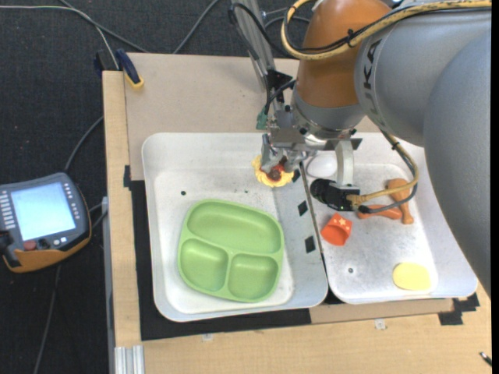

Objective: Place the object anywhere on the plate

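End effector: closed on a yellow toy, held over the left bin's right edge.
Plate: green, lying in the left bin.

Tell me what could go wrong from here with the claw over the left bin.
1. The claw has a small yellow-and-red object at its tip, which hangs over bare bin floor beyond the green three-compartment plastic plate; a release here would likely miss it.
2. The object sits near the left white bin's right wall, so it could bounce or catch there.
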